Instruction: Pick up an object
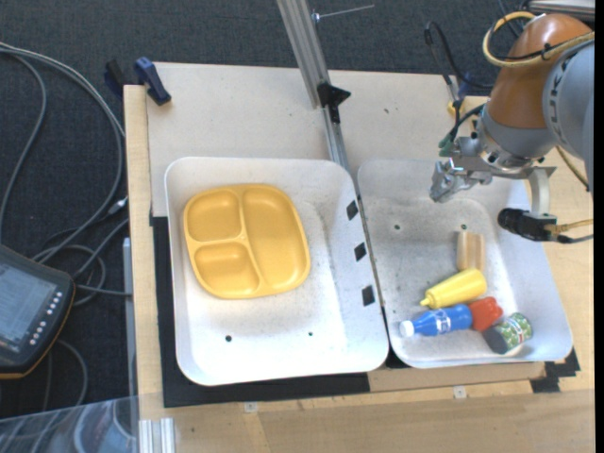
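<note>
The arm reaches in from the right, and its gripper [445, 189] hangs over the far part of the right bin [406, 253], above bare white floor. From here I cannot tell how the gripper is set.

The objects lie well apart from it, in the near right part of that bin: a small wooden block [469, 250], a yellow squeeze bottle [455, 288] just below the block, a blue bottle with a white cap [438, 323], a red piece [484, 311] and a green can [511, 331].

The left bin [189, 347] holds a yellow divided plate [246, 240].
</note>
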Tool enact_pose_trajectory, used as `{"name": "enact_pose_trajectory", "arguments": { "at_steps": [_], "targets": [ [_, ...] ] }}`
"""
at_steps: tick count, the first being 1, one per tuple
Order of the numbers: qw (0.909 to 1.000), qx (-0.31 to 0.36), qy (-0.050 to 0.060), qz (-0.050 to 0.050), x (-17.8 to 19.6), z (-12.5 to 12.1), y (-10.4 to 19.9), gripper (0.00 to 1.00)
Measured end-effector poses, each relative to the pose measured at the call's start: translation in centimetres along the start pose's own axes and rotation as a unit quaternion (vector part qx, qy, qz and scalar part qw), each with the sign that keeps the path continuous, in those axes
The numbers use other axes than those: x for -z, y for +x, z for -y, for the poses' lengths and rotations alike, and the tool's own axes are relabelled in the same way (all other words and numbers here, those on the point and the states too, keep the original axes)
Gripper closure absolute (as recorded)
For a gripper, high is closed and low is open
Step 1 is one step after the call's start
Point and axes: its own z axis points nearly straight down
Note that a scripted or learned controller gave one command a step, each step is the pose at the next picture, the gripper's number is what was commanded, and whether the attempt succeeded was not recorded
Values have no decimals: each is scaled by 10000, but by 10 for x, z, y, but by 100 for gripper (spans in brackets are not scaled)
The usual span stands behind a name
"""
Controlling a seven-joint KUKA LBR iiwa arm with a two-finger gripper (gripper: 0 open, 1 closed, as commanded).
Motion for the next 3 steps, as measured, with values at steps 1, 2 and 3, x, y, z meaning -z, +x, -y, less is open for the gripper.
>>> {"name": "enact_pose_trajectory", "arguments": {
  "at_steps": [1,2,3],
  "targets": [
    [10000,1,-11,3,64,4,0,100],
    [10000,2,7,-1,94,2,0,100],
    [10000,28,21,-11,85,-13,56,100]
  ]
}}
